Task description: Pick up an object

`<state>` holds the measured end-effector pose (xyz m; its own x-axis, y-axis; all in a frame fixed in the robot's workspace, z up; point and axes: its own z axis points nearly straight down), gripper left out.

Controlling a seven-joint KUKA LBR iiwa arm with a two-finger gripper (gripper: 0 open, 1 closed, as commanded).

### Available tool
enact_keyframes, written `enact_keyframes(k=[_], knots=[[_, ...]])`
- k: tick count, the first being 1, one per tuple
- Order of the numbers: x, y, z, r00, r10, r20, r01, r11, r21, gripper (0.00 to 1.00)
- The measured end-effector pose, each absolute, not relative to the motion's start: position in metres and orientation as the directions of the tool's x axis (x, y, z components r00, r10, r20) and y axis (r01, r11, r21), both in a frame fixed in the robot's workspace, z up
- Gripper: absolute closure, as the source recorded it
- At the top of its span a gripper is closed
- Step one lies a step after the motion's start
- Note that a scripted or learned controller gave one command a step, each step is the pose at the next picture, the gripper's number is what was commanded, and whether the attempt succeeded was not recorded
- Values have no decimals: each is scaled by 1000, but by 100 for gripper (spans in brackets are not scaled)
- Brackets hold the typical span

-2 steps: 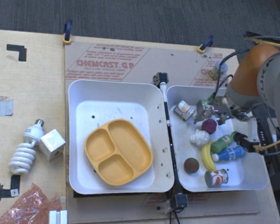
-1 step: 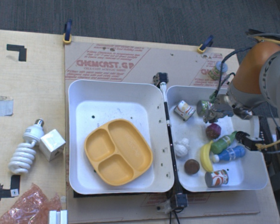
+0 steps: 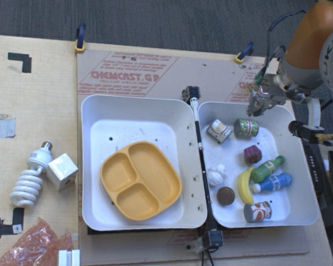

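Gripper is hovering over the right bin's back edge, just above the green can; jaws, can't tell.

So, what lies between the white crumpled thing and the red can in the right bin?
In the camera view, a brown round object lies between the white crumpled thing and the red can.

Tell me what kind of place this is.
Probably a robotics lab bench: a grey KUKA arm with an orange band, two shallow white bins clamped on a board, and small toy groceries for grasp trials.
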<state>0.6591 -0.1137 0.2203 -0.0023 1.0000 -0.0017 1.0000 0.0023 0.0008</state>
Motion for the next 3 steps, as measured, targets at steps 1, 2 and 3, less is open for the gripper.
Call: enact_keyframes(k=[1, 2, 3], knots=[[659, -114, 220, -2, 1000, -2, 1000, 2, 1, 0], [661, -132, 124, 1, 1000, -3, 1000, -1, 6, 0], [660, -133, 134, -1, 1000, -5, 1000, 1, 3, 100]])
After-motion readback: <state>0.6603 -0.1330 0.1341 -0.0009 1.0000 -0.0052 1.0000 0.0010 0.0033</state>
